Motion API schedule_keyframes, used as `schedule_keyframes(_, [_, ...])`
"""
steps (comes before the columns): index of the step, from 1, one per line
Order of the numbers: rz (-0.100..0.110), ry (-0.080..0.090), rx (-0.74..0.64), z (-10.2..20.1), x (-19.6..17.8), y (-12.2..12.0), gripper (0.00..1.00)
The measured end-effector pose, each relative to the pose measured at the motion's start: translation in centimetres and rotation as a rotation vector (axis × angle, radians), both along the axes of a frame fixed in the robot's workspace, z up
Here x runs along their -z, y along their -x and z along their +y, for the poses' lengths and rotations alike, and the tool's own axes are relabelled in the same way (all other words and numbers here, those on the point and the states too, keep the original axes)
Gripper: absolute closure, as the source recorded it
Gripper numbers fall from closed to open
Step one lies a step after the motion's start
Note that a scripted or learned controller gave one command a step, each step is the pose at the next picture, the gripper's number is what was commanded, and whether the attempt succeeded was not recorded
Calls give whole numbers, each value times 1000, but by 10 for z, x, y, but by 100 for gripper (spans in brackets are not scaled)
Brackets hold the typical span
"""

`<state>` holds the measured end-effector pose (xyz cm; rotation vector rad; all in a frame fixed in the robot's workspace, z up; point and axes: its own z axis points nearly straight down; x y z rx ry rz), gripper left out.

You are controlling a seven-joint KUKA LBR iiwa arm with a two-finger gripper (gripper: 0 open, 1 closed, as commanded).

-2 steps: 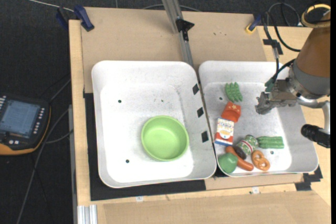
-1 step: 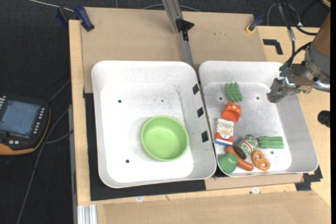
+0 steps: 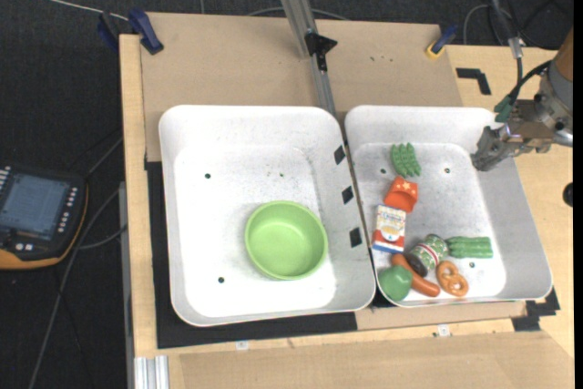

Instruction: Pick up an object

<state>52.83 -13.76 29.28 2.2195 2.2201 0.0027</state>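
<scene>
A: Nearest us, low in the frame, we see toys heaped in the right bin (image 3: 533, 269): pretzel (image 3: 453, 279), milk carton (image 3: 390, 228).

B: Likely slid together downslope. Mid right, our tool (image 3: 490, 150) hangs above that bin's edge, carrying nothing; we cannot tell how wide it gapes.
</scene>
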Motion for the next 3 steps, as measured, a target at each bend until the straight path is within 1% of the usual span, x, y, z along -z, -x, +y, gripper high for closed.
schedule_keyframes(2, [4,-2,-4,99,38,-1,100])
schedule_keyframes(3, [4,-2,-4,152,49,4,100])
